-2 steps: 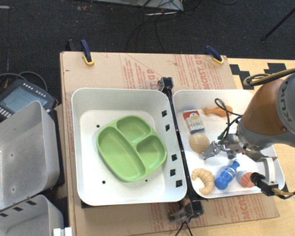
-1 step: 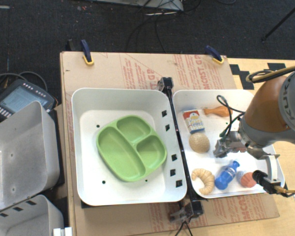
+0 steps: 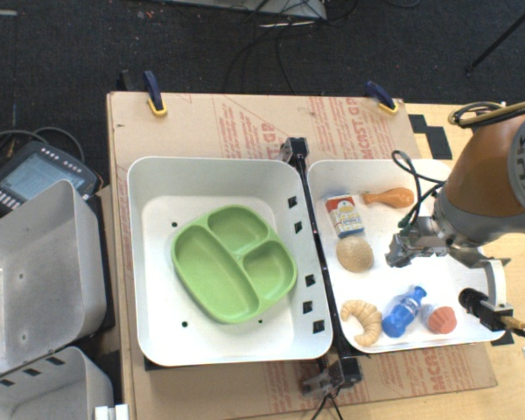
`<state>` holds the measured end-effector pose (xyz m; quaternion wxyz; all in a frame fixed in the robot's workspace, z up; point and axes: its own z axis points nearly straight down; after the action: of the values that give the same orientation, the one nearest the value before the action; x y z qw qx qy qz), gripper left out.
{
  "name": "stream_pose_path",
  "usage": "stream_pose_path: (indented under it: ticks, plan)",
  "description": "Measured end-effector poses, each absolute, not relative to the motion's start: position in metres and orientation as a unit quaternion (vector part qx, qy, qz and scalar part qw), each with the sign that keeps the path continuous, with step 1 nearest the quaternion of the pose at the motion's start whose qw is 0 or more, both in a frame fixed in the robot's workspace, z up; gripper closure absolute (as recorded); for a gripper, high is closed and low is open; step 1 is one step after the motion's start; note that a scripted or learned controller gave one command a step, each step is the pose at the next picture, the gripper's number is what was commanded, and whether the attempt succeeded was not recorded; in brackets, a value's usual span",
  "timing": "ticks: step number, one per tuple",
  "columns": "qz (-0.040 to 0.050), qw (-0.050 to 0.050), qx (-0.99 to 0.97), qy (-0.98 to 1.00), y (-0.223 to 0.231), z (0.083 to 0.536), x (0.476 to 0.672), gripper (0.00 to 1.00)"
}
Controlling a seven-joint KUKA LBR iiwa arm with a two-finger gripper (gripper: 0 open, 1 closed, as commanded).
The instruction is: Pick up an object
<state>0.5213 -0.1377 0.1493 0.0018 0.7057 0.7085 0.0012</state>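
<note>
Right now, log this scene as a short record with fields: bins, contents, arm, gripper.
left bin: holds a green divided plate
right bin: holds a chicken drumstick, a small box with a red label, a tan round ball, a croissant, a blue bottle and a reddish ball
arm: reaches in from the right, over the right bin
gripper: low over the right bin, right of the tan round ball; nothing seen between its fingers
</note>
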Motion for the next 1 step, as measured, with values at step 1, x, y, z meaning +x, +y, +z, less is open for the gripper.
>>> stream_pose_path:
  ticks: [1]
  plan:
    - [0.0016,0.003,0.706,0.709,-0.1357,0.2127,0.5219,1.0]
